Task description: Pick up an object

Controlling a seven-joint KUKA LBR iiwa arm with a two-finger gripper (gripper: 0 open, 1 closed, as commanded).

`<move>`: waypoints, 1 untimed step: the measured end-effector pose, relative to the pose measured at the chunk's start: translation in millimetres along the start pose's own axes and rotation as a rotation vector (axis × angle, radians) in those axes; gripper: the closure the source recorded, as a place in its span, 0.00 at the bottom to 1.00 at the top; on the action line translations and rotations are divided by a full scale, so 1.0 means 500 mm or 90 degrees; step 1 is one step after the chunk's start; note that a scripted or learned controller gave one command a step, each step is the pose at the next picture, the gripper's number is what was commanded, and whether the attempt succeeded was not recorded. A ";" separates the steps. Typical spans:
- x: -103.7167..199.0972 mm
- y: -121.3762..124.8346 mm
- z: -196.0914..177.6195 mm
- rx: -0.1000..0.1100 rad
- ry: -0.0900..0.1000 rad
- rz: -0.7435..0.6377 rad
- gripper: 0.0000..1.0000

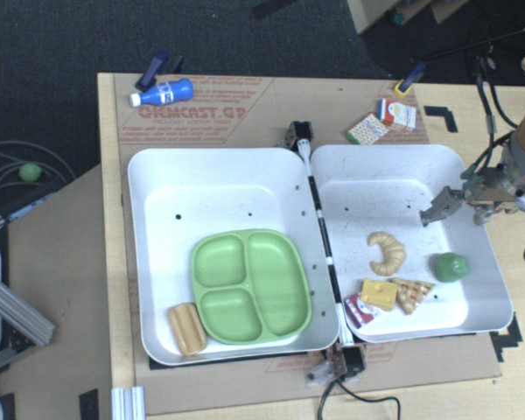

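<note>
Hovering gripper [462, 205] over right bin [350, 178], jaws spread, nothing between. Croissant [387, 252], green ball [451, 267] below it (ball near wall): risk ball rolling away, pinch missing.

A robotics lab, not a home. The table [245, 112] is a plywood sheet with stencilled red lettering, set over dark carpet [87, 24]. Two white bins [157, 191] are clamped edge to edge by black brackets [299, 134], with a cable [350, 392] trailing off the front one. Left of the fingers [439, 206], past the table's edge, lie coiled cables [9, 182] and an aluminium rail [17, 309]. The food in the bins is toy plastic: a croissant [388, 252], a green tray [249, 285].
</note>
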State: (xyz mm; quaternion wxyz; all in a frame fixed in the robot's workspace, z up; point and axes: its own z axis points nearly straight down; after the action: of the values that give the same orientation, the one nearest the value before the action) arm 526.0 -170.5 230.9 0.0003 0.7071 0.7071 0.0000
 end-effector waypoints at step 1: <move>0.053 0.066 0.173 0.003 0.001 -0.001 0.00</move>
State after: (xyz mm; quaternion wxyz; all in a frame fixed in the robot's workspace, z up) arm 559.1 -144.2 144.6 -0.0020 0.7067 0.7076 -0.0007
